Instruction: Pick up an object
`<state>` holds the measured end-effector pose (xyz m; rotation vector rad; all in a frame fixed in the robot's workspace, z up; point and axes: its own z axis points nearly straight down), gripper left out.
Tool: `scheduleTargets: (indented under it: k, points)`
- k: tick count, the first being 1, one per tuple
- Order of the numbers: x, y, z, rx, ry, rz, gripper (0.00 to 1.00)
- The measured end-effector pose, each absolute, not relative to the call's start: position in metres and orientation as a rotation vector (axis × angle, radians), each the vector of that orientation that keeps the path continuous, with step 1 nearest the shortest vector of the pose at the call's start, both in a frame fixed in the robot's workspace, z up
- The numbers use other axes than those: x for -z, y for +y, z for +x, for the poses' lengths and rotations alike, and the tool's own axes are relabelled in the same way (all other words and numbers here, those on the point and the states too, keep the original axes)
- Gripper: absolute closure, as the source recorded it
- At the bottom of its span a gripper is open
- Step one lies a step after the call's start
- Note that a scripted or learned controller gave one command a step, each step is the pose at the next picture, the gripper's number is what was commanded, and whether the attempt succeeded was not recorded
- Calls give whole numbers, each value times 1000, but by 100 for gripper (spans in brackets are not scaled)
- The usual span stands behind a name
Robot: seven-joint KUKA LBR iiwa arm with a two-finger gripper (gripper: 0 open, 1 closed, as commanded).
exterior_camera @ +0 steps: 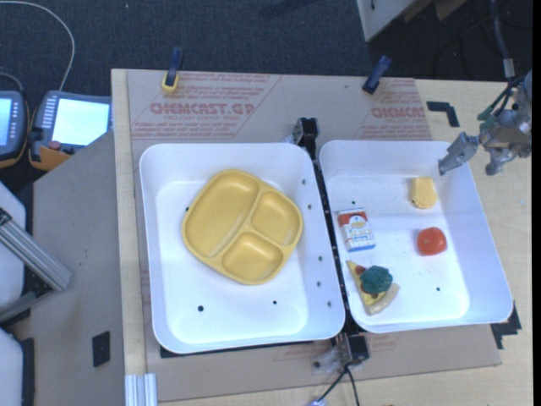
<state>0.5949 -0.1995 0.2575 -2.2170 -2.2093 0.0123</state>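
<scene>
Two shallow white bins sit side by side on a cardboard-covered bench (254,108), and all positions below are taken from the right bin (482,252). Left of it, touching along the shared central divider, is the left bin (161,294). That bin holds a yellow divided plate (243,225) with three compartments, lying flat near its middle and well apart from the right bin's contents.

Inside the right bin are four items, none touching another. A small red-and-white carton (356,230) lies near the bin's left wall, about midway along it. Below the carton, toward the bin's near-left corner, lies a toy pizza slice with a green topping (374,284). A red tomato-like ball (431,241) rests right of centre. A yellow lumpy piece (423,192) lies above the ball, toward the bin's far-right corner.

The gripper (473,152) hangs at the bin's far-right corner, over the rim, just beside the yellow lumpy piece but apart from it. Its two fingers are spread, one reaching left over the rim, the other right of it; nothing sits between them.

Two clamps (172,73) stand on the bench's far edge, beyond the bin.
</scene>
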Motion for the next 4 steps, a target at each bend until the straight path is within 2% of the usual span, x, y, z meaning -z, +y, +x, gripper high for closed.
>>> scheduleTargets:
  k: [1, 2, 3, 4]
  points:
    - [-265, -199, 597, -1, -2222, -2221, 0]
    - [-218, -195, 605, -4, -2221, -2216, 0]
    - [-154, -192, 605, -5, -2218, -2217, 0]
    - [-106, -196, 597, -5, -2217, -2218, 0]
